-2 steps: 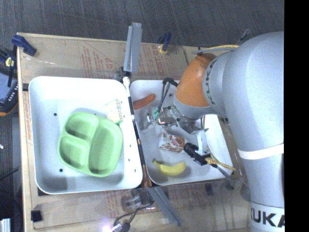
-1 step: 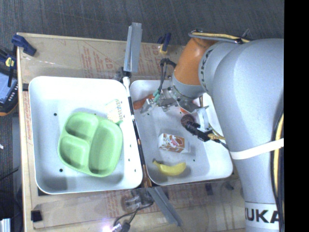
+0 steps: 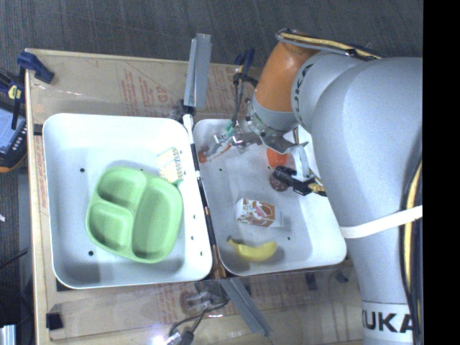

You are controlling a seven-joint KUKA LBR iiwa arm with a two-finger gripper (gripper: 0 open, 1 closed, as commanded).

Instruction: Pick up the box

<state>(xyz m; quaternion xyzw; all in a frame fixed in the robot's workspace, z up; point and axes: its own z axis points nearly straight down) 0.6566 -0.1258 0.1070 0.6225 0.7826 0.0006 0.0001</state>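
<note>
One grey hand (image 3: pixel 228 141) hangs over the far left corner of the right shallow white plastic bin (image 3: pixel 325 244). How wide it stands cannot be told from this slanted view; nothing visibly sits in it. Just beside it to the right, an orange-red object (image 3: pixel 277 156) and a small dark brown one (image 3: pixel 277 181) lie half under the arm's wrist. Nearer the camera from the hand, well apart from it, lies the small flat box with brown and white print (image 3: pixel 256 212), resting on the bin floor. Beyond the box, by the near wall, lies a yellow banana (image 3: pixel 253 249). Left of the hand, across the bin walls, the left shallow white bin (image 3: pixel 65 139) holds a pale yellow-green packet (image 3: pixel 170 165) and a green three-compartment plastic tray (image 3: pixel 134 214). Both bins stand on the wooden desk (image 3: pixel 115 77).
</note>
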